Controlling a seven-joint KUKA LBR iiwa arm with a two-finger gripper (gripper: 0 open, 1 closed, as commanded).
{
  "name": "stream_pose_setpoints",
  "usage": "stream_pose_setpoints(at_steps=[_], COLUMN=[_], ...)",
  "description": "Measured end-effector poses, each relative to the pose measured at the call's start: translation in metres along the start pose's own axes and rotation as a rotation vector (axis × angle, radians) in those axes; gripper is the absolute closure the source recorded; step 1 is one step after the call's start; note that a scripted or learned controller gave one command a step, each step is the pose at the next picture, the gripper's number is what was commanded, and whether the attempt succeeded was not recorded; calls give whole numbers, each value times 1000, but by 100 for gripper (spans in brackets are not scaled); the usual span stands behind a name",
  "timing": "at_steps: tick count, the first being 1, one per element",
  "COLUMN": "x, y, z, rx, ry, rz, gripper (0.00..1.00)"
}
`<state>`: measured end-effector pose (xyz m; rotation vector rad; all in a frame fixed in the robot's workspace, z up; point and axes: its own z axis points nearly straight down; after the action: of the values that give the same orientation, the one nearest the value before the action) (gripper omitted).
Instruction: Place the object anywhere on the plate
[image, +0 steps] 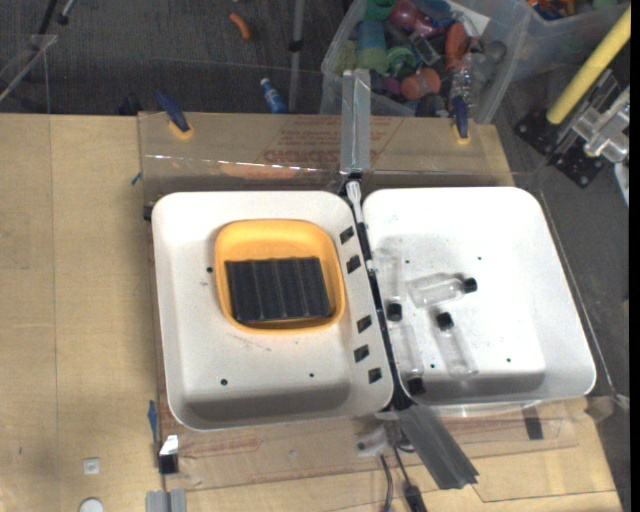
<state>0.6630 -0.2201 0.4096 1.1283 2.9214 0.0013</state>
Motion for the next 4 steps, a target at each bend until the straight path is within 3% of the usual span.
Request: stream_pose_setpoints(at_steps=[1, 2, 4], x=[-1, 2, -3], y=[0, -1, 1], z=[-27, -27, -27], rx=[-1, 0, -3], ry=[0, 4, -1], rz=[-207, -412, -1016], gripper=[100, 100, 100])
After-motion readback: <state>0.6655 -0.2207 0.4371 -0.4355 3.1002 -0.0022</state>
